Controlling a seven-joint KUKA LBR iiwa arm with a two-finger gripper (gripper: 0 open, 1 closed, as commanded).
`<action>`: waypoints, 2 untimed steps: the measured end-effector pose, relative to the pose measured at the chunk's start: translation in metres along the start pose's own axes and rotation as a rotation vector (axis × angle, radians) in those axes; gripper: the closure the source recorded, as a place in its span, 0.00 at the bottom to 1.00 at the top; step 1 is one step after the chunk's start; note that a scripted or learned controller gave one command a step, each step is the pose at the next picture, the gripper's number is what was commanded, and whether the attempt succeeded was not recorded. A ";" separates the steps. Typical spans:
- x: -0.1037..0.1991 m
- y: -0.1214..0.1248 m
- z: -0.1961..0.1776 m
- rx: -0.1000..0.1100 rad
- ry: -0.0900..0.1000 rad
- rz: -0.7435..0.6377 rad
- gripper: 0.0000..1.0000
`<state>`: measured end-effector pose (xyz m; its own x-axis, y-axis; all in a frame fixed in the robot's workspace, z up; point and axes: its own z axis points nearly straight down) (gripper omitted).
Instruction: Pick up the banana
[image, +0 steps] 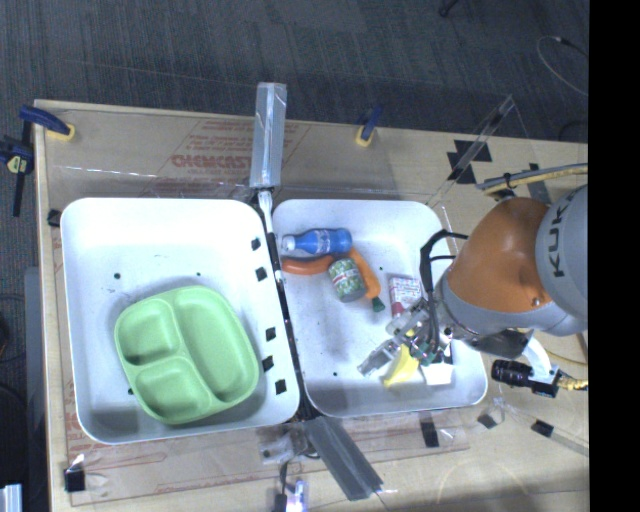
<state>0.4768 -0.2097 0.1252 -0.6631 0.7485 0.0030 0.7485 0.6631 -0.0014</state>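
Orange-banded wrist (500, 265) uppermost, reaching in from the right, with the gripper (405, 350) low over the near right corner of the right bin (320, 335). Cannot tell how wide the jaws stand, nor whether anything sits between them. Banana (398, 376) just beneath, yellow, close against the gripper and beside a small white block (437, 376). Probably light, smooth-skinned and curved, so apt to roll or slip. Best taken across the middle, squarely over the narrow width, not at a tapering end.
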 end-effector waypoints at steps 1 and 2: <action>0.000 0.001 0.034 0.000 0.000 -0.007 0.00; -0.001 -0.001 0.034 -0.001 -0.002 0.111 0.00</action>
<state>0.4767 -0.2106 0.0916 -0.5765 0.8171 0.0010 0.8171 0.5765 -0.0005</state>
